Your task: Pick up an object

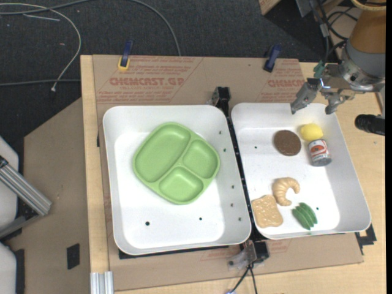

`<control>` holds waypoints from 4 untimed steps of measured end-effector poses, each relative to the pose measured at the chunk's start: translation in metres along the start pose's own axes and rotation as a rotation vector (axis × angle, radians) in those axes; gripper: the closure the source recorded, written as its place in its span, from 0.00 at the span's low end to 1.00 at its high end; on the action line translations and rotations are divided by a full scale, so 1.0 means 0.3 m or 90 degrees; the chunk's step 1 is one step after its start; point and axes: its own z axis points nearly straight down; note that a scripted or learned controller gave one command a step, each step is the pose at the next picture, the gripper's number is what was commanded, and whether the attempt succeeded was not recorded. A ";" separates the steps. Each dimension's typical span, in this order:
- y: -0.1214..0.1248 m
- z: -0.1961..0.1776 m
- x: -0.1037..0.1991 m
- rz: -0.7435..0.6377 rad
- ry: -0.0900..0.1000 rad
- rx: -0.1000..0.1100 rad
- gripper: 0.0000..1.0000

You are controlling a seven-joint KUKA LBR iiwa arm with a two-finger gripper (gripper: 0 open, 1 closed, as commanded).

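Observation:
My gripper (316, 105) hangs open over the far edge of the right bin (349, 188), its two fingers spread apart with nothing between them. Just below it lie a yellow lemon (311, 131), a brown round cookie (286, 143) and a small can with a red label (318, 152). Nearer the front of that bin are a croissant (285, 189), a tan cracker (267, 211) and a green leafy piece (304, 215).
The left bin (122, 219) holds a green divided plate (176, 162). A black clamp (221, 97) sits at the far end of the seam between the bins. Blue clips (126, 52) (272, 57) pin the cardboard base. Cables run at the top right.

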 end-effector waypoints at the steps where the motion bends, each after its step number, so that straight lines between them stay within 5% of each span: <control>1: 0.029 0.185 -0.010 0.000 0.000 0.001 0.00; 3: 0.069 0.540 0.007 -0.001 0.000 0.001 0.00; 4: 0.071 0.500 0.008 -0.001 0.000 -0.001 1.00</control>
